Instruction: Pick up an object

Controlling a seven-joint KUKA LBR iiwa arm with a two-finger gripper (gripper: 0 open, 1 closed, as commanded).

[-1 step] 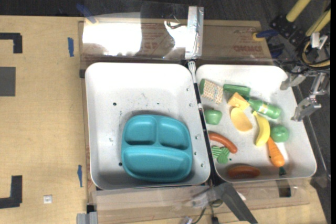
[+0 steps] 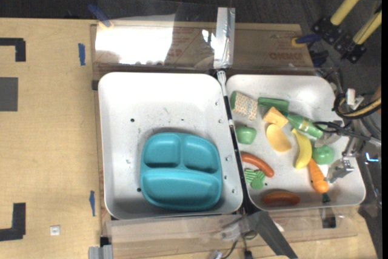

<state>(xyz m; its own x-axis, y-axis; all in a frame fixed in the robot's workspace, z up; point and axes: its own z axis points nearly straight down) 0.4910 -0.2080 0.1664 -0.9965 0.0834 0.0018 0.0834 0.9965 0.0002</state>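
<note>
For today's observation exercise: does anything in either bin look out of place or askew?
Nothing looks damaged. The teal tray sits slightly skewed in the left bin, and toy foods such as the banana lie jumbled in the right bin.

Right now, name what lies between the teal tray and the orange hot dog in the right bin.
In the camera view, the divider where the two bin walls meet lies between the teal tray and the orange hot dog, plus bare white floor on either side.

Toys [image 2: 285,148] crowding right bin [image 2: 357,194], seemingly
</note>
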